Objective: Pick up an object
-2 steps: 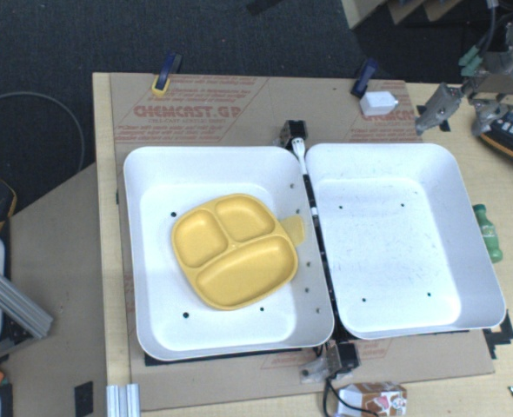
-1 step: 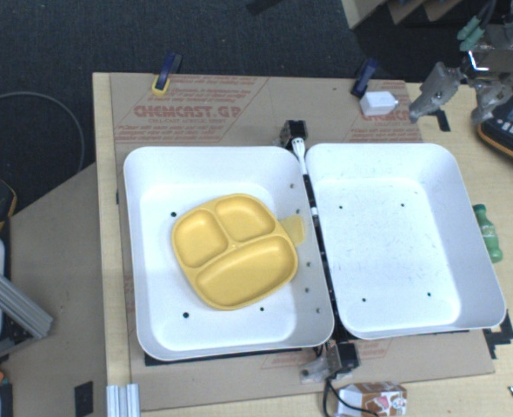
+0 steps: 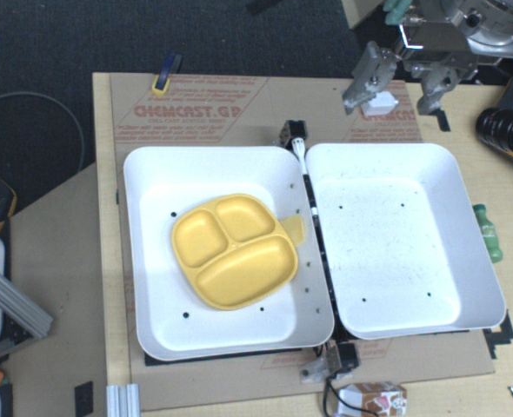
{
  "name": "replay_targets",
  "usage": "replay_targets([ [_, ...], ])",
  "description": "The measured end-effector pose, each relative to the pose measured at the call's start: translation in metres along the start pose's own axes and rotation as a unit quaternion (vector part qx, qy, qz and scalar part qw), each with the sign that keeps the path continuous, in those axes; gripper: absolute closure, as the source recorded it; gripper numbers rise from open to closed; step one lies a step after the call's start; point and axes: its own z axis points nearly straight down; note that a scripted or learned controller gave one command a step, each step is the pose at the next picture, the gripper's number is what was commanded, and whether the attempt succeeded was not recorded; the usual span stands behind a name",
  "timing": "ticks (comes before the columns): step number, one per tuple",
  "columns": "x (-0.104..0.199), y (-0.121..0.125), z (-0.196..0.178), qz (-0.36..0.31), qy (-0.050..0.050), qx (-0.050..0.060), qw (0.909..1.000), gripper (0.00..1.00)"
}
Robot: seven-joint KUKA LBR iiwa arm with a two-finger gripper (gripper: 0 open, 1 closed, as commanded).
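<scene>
Camera view shows me the hand (image 3: 402,89) spread open, gripping nothing, parked beyond the right bin (image 3: 465,233), untouched yellow divided plate (image 3: 234,250) in the left bin (image 3: 143,233).

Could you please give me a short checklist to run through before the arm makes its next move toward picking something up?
1. Target present: yellow divided plate lies in the left bin. Ok.
2. Plate clear of bin walls: gap all round. Ok.
3. Gripper over target: it hangs above the right bin's far edge, away from the plate. Not ok.
4. Jaws open: spread wide apart. Ok.
5. Jaws free of load: a small white object sits near them, contact unclear. Cannot tell.
</scene>
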Motion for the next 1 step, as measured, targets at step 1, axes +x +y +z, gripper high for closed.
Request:
replay_targets([
  [1, 0.0532, -0.0356, 0.0024, 0.004, -0.002, 0.007, 1.0, 0.0],
])
